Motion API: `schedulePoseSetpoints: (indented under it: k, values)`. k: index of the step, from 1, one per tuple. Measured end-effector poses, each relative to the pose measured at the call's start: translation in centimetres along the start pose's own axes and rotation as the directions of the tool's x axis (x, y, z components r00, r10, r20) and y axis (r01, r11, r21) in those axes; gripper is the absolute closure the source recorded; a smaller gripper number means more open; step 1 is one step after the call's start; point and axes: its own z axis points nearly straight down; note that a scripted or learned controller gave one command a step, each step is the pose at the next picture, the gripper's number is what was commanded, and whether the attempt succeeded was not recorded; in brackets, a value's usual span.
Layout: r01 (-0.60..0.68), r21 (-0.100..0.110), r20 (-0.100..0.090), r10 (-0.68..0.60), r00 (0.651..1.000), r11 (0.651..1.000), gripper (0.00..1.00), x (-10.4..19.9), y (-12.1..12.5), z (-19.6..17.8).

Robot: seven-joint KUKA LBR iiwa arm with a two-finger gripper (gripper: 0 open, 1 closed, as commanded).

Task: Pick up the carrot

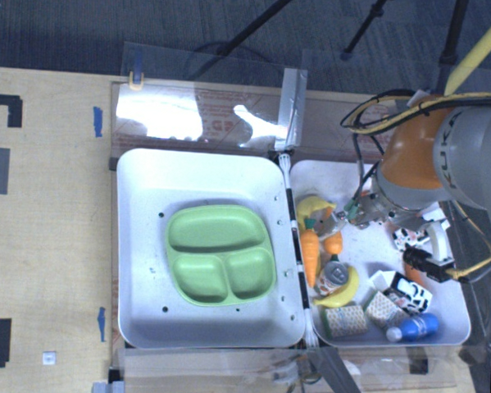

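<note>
**A:** Since you want the carrot [309, 254], where do you make it out?

**B:** You find it in the right bin [460, 326], hard against that bin's left wall, lying lengthwise with its green top toward the far end. A yellow piece [314, 207] sits just beyond its top, a small orange bit [333, 244] lies just beside it on the right, and a banana [339, 293] curls round a grey can [335, 274] near its tip.

**A:** And the gripper [361, 212]?

**B:** You see it above the far part of the same bin, near the carrot's top but apart from it. Whether it is open or closed, I cannot tell; the wrist hides too much. Nothing shows held there.

**A:** What could spoil your pick?

**B:** My judgement: the wall is your chief trouble. With the carrot pressed to it, one side of the grasp may land on the rim and never get round. The crowding is next; you could close on the orange bit or the yellow piece instead, or nudge the banana and roll the carrot. The left bin [137, 227] with its green tray [218, 252] plays no part.
</note>
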Motion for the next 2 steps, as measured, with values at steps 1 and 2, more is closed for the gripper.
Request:
schedulePoseSetpoints:
  k: [1, 2]
  values:
    - [-0.002, -0.005, 0.001, 0.002, 1.000, 1.000, 1.00, 0.0, 0.1, -1.1]
    - [0.166, 0.000, -0.001, -0.166, 0.986, 0.986, 1.00, -1.5, 1.8, -13.5]
